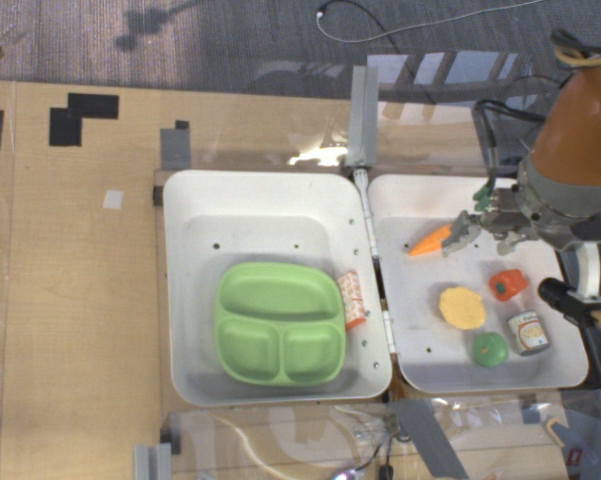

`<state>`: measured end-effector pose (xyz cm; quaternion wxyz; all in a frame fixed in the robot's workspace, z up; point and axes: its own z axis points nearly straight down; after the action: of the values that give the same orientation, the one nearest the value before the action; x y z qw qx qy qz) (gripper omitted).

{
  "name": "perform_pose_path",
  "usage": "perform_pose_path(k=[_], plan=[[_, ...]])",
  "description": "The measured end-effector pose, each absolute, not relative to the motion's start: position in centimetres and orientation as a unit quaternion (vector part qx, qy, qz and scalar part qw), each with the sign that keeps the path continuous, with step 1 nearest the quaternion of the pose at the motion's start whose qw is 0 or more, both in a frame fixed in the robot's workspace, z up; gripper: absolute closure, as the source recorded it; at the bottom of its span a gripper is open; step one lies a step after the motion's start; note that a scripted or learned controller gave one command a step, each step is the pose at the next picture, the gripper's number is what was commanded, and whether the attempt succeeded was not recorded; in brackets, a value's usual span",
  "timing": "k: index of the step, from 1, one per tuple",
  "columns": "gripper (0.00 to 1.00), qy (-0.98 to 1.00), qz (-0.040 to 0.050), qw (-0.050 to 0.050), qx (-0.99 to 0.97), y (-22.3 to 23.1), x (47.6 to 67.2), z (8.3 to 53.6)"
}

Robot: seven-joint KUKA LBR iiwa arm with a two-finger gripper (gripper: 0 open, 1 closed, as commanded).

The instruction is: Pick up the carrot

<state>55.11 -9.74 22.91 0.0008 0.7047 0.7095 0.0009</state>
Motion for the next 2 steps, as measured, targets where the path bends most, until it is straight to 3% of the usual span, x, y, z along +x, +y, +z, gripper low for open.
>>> perform_pose_path(k=[1, 2], plan=[[0.0, 0.726, 0.001, 0.001, 0.688, -11.7, 61.6, 17.7], [0.0, 0.79, 0.0026, 0.005, 0.614, -15.0, 63.8, 8.9]])
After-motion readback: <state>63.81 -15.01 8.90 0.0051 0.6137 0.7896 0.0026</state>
